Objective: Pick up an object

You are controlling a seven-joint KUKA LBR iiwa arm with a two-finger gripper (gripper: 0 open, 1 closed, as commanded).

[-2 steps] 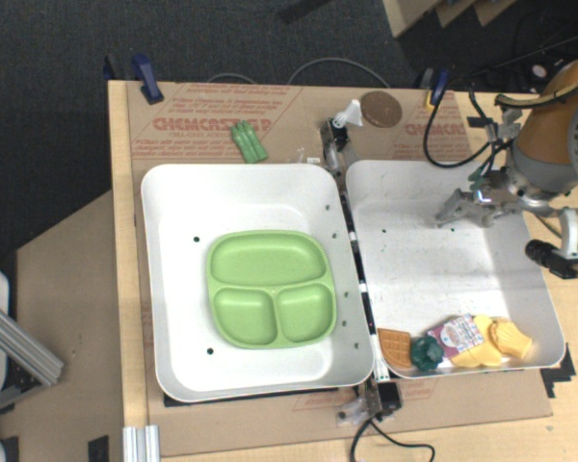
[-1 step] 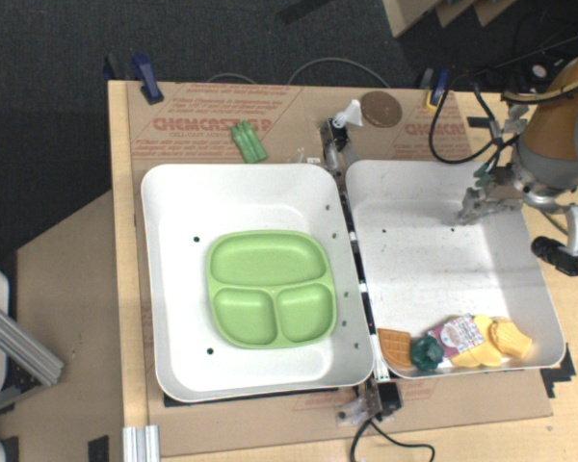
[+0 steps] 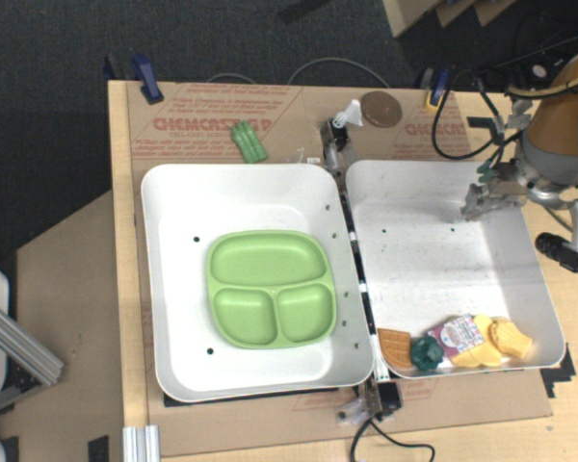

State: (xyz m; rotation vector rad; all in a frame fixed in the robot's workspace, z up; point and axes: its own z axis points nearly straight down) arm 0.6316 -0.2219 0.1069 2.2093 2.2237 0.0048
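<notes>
Several small toys lie bunched at the front edge of the right bin [image 3: 433,258]: a tan waffle-like piece [image 3: 394,347], a dark green piece [image 3: 426,354], a pink and white packet [image 3: 459,333], a yellow piece [image 3: 474,356] and an orange-yellow piece [image 3: 511,339]. My gripper [image 3: 486,198] hangs over the far right part of that bin, well behind the toys, with the orange band of the arm [image 3: 562,123] above it. Nothing shows between its fingers.
The left bin [image 3: 173,258] holds a green divided plate [image 3: 270,288]. Behind the bins on the cardboard lie a green clip-like object [image 3: 249,142] and a brown disc [image 3: 380,110]. Black cables run along the back right.
</notes>
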